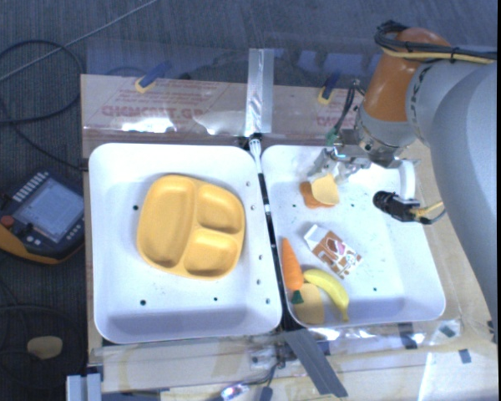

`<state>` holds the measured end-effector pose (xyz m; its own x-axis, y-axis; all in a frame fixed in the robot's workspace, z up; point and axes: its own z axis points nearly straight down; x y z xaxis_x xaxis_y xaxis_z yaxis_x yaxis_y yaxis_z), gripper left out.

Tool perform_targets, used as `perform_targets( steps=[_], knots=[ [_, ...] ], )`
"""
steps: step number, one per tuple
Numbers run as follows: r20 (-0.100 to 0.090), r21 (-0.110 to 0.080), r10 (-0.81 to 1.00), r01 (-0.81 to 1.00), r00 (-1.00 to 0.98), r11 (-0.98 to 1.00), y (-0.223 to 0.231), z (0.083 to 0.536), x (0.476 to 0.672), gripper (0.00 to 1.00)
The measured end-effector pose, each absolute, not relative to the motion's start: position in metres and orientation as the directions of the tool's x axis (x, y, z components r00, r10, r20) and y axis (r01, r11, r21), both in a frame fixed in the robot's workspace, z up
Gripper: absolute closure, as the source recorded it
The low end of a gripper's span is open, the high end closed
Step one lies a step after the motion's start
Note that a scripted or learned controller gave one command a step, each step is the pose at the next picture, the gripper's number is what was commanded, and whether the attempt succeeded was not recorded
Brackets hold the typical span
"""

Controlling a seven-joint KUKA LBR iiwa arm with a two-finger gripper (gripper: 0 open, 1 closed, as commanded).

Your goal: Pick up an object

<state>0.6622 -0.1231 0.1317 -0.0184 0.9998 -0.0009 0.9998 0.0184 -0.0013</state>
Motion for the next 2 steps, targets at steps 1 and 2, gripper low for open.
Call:
perform_targets(
  steps=[1, 2],
  knots=[
    [-0.001, 0.000, 0.998, 0.998, -0.056, 0.056, -0.0747, 0.2217, 0.6688, 1.00],
    [-0.003, -0.002, 0.998, 0.998, -0.057, 0.057, -0.0744, 0.2297, 0.6688, 1.00]
  ],
)
